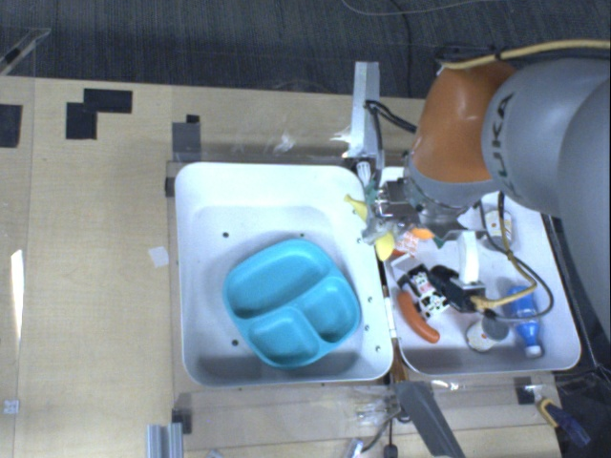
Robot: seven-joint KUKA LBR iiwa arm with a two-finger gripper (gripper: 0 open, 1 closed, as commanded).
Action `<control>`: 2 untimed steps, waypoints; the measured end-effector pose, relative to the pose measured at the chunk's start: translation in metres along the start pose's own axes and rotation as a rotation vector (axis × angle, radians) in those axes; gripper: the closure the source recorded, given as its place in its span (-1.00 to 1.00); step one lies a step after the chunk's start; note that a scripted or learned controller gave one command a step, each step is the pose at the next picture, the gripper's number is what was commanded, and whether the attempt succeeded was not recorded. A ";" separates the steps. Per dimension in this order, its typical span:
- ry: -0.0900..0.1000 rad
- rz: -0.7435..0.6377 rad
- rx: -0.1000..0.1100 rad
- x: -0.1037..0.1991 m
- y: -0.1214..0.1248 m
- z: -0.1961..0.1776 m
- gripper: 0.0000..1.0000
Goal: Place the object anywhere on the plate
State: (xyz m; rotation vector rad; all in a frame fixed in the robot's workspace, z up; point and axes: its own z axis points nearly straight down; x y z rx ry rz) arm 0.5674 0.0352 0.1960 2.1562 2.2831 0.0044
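A pale wooden bench [86, 284] with black markers at its far left corner stands before a dark carpet, and it carries two shallow white bins side by side. In the left white bin [205, 208] lies a light blue plastic plate with three compartments [291, 301], a little tilted, near the middle of the bin and well apart from the far wall. At the wall between the two bins, toward the far side, hangs the gripper [382, 219] of the grey arm with the orange band [506, 132]. Just below it there is a small yellow object [384, 247], which looks like the thing to be placed; it is just beside the dividing wall, on the side of the right bin. I cannot tell whether the gripper is open or closed, or whether the yellow object is really held. The right white bin [563, 342] contains an orange-red carrot-shaped toy [420, 318], a black and white item [430, 289], a blue bottle-like piece [527, 337] and other small things. To do this step well, I think the arm should first lift high enough to clear the wall, then travel left and nearer until it is above one compartment, and release low, so the object does not bounce off the plate.
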 end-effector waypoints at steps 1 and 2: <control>0.000 -0.038 0.002 0.048 -0.039 0.012 1.00; 0.000 -0.036 0.001 0.048 -0.039 0.012 -1.00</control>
